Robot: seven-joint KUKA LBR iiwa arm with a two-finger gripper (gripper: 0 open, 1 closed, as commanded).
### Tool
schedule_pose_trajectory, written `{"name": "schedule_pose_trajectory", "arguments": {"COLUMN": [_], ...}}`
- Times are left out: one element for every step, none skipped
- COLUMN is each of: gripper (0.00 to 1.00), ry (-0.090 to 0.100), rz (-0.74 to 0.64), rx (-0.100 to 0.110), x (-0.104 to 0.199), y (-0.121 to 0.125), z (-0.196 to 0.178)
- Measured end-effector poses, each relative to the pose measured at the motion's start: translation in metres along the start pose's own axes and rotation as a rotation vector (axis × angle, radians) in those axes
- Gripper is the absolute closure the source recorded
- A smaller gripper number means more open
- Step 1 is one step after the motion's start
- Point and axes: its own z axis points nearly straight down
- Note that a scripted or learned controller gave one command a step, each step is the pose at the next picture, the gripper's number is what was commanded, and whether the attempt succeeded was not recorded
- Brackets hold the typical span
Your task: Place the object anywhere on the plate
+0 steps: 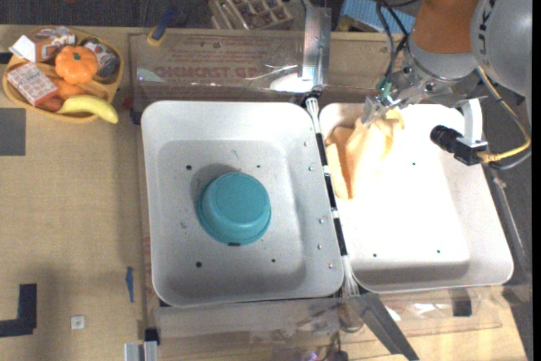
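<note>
A round teal plate [235, 207] lies in the middle of the left white bin [169, 127]. A pale orange cloth [357, 155] is in the upper left part of the right bin [423, 220], close to the divider between the bins. Its upper right corner is drawn up into a peak that meets my gripper [385, 107]. The gripper hangs over the back of the right bin, its fingers pinched on that corner. The rest of the cloth trails down and to the left onto the bin floor. The plate is well to the left of the gripper, across the divider.
A black device on a cable [456, 144] sticks in at the right bin's right edge. A basket of toy fruit [63, 79] sits on the bench far left. A clear plastic sheet [220, 63] and a metal post [314, 46] stand behind the bins.
</note>
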Motion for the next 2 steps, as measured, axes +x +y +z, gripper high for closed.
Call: {"name": "schedule_pose_trajectory", "arguments": {"gripper": [1.0,1.0], "ry": [0.0,0.002], "rz": [-0.001,-0.399], "rx": [-0.001,0.0], "x": [-0.001,0.045], "y": [0.001,0.001], "z": [-0.04,-0.05]}}
